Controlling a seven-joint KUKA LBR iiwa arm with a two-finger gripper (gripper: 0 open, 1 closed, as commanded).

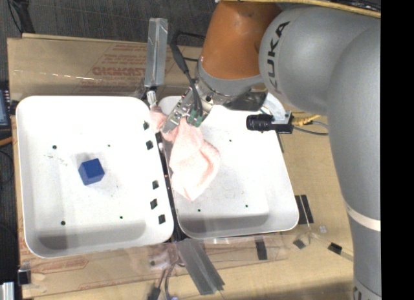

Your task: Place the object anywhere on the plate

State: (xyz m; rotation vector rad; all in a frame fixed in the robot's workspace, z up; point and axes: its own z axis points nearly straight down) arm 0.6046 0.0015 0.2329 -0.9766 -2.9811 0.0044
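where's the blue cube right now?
The blue cube sits in the left bin of the camera view, left of that bin's centre, well apart from the pink cloth that lies in the right bin.

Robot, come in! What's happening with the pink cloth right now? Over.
Gripper at top of pink cloth, cloth hanging into right bin. Blue cube in left bin. Plate not made out.

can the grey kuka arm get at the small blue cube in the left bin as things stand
Probably yes: the small blue cube sits alone on the left bin's open floor, nothing above it. The gripper hangs over the pink cloth.
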